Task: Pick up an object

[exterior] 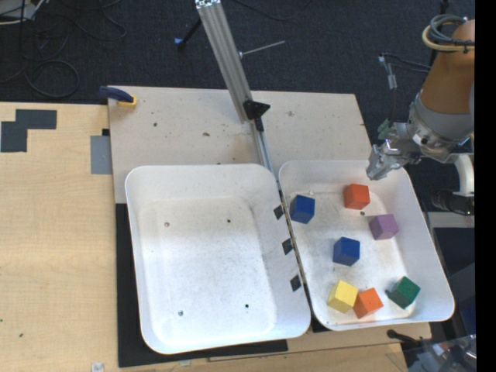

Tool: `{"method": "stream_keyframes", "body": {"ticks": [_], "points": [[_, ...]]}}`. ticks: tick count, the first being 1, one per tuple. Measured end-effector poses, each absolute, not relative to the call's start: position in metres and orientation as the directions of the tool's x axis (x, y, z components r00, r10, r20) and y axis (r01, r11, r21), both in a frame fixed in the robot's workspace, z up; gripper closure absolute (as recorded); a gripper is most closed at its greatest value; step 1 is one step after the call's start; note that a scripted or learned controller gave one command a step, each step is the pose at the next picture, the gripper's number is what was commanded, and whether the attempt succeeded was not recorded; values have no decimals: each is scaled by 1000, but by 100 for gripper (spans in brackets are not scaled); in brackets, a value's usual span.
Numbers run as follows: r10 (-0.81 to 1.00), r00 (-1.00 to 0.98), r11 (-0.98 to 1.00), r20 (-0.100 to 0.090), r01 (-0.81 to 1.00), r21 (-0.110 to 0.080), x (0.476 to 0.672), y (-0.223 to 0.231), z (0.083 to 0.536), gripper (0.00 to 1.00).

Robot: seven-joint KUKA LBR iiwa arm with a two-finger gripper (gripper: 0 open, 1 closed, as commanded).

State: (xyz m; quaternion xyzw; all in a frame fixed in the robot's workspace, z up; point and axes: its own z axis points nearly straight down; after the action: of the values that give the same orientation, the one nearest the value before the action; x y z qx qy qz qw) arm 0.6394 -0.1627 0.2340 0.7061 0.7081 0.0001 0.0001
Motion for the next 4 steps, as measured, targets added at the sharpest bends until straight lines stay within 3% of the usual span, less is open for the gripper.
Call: {"method": "stream_keyframes", "body": {"ticks": [1, 2, 4], "points": [[1000, -4, 4, 2, 1000, -4, 633, -113, 226, 100], [1000, -3, 3, 3, 1000, -6, 612, -62, 217, 100], [1000, -4, 4, 3, 1000, -4, 588, 35, 236, 100]]}}
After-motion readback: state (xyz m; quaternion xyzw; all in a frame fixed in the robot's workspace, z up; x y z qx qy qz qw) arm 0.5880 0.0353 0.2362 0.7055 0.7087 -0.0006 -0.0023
